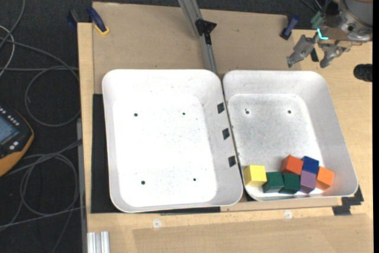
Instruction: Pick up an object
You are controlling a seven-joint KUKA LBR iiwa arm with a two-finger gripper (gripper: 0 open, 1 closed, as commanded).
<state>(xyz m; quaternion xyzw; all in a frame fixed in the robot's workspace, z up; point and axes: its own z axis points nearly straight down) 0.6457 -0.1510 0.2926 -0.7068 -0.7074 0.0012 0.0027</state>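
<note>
Well below the pincer (312,55), blocks (289,175) (right bin's (331,105) near corner)

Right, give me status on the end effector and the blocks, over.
End effector open, nothing between fingers, above the bench beyond the right bin. Blocks bunched at that bin's near edge, yellow block at the cluster's end. Nothing blocking the way down.
</note>
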